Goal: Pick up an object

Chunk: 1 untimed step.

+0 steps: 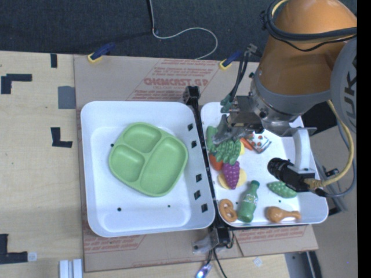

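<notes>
The arm (301,51), grey with its orange band, reaches in over the right bin (316,216) and hides much of that bin's far end, so the first risk is plain: whatever lies under the wrist cannot be checked, and a descent could press on something unseen. The left bin (93,155), well to the left of the hand, bears a green divided plate (148,158) that plays no part unless the arm swings wide. The hand (232,133) sits low over the crowded near-left part of the right bin; whether it is released or clenched I cannot tell, as its tips are lost against the toys. Just below it lie a green leafy vegetable (227,150) and purple grapes (231,172), pressed close together with something orange beside them, so a closing grip may catch two pieces at once, or nudge one against the bin wall and slip off. Further below the hand stand a green bottle (249,200), a pretzel (226,211) and a drumstick (282,215), with a dark green piece (282,189) off to its lower right: small, rounded things, likely to roll or squirt free if pinched off-centre.
</notes>
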### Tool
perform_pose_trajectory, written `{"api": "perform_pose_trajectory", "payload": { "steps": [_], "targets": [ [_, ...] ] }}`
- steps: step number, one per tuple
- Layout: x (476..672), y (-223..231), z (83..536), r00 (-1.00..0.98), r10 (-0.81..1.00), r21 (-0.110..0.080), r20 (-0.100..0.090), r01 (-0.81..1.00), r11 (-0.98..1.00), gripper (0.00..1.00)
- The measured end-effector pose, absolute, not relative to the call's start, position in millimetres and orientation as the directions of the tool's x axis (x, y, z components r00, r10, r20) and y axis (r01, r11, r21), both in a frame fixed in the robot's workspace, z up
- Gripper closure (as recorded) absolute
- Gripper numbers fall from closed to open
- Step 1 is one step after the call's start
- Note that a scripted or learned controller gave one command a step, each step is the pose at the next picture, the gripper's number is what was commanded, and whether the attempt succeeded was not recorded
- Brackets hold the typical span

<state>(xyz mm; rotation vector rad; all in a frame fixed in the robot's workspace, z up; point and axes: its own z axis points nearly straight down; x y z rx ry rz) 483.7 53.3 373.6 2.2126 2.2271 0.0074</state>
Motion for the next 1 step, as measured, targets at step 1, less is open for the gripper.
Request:
{"api": "perform_pose_trajectory", "payload": {
  "steps": [1],
  "targets": [
    [483.8,77.1,416.5,-0.005,1.000,0.003,0.000,1.000,0.005,1.00]
  ]
}}
